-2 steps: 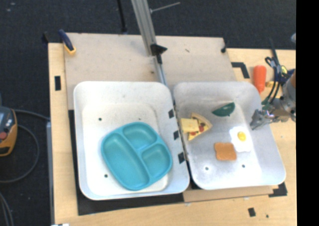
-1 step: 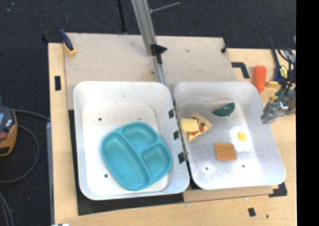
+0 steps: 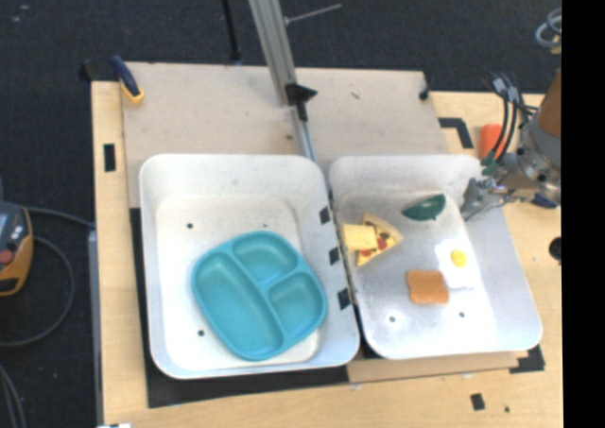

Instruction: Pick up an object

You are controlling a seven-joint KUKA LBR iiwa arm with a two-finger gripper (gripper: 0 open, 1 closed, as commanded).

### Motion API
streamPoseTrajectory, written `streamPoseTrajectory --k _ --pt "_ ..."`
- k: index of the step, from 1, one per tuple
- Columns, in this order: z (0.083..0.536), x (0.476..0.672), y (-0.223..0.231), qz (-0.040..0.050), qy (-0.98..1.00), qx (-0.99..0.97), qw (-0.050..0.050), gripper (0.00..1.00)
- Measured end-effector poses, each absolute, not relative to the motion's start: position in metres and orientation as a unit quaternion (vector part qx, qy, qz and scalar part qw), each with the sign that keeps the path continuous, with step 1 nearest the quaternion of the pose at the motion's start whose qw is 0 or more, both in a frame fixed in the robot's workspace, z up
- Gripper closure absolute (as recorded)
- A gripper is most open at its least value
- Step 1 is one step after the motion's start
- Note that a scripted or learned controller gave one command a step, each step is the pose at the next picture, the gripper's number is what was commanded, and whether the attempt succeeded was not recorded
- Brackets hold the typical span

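Dark carpet surrounds a pale wooden bench (image 3: 236, 105) that carries two shallow white bins side by side. At the right edge of the view the arm (image 3: 548, 124) reaches in, and its gripper (image 3: 475, 197) hangs over the upper right rim of the right bin (image 3: 501, 322). Whether the gripper is clenched or released cannot be told at this size and angle; nothing can be seen gripped in it.

Just to the left of the gripper, inside the right bin, lies a dark green bowl-like piece (image 3: 424, 208), near the gripper but apart from it. Below the gripper, a toy fried egg (image 3: 457, 260), white with a yellow centre, lies flat on the bin floor. Just below and left of the egg sits an orange-brown bread-like piece (image 3: 427, 287), close to the egg; whether they touch is unclear. Further left, against the wall that divides the bins, rests a toy pizza slice (image 3: 370, 239), yellow with red spots.

In the left bin (image 3: 170, 180) a light blue divided plate (image 3: 260, 294) with three sections lies in the lower middle.

Behind the bins a grey metal rail (image 3: 269, 25) slants up from the bench toward the top of the view. A small blue and yellow clamp (image 3: 128, 79) sits at the bench's far left corner.
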State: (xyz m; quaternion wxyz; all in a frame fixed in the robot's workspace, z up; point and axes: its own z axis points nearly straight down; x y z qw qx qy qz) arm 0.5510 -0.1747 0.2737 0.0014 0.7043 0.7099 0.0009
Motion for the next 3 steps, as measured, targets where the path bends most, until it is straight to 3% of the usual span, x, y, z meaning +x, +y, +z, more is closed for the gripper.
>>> streamPoseTrajectory --k 3 --pt "0.251 0.584 -0.035 -0.0001 0.709 0.705 -0.001 1.00"
